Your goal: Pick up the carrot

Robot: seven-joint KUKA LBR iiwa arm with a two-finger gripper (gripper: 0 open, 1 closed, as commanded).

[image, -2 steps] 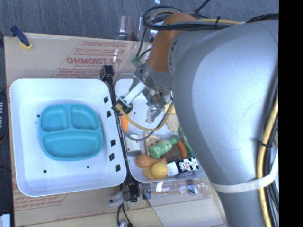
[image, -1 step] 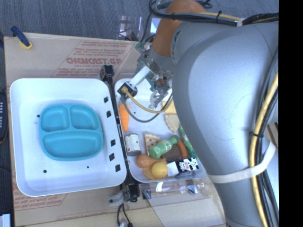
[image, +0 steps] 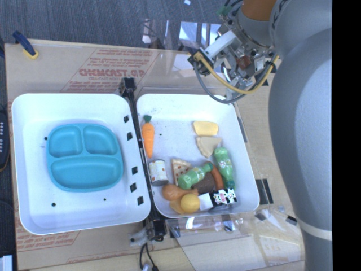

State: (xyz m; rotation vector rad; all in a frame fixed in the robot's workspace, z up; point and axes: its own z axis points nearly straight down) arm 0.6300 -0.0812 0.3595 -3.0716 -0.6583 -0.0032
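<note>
Meanwhile the carrot (image: 148,138) lies along the right bin's (image: 240,151) left wall; whether the gripper (image: 241,66), beyond its far-right corner, is clenched is unclear.

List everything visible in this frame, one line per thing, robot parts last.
carrot: 1, orange with green top, right bin, along its left wall
cheese wedge: 1, yellow, right bin, upper middle
green bottles: 2, green, right bin, lower right
small can: 1, white label, right bin, below carrot
pizza slice: 1, tan, right bin, beside can
cow-print carton: 1, black and white, right bin, bottom
divided plate: 1, blue, left bin
bins: 2, white, side by side
clamp: 1, blue and yellow, top left
gripper: 1, grey, above right bin's far edge
</note>
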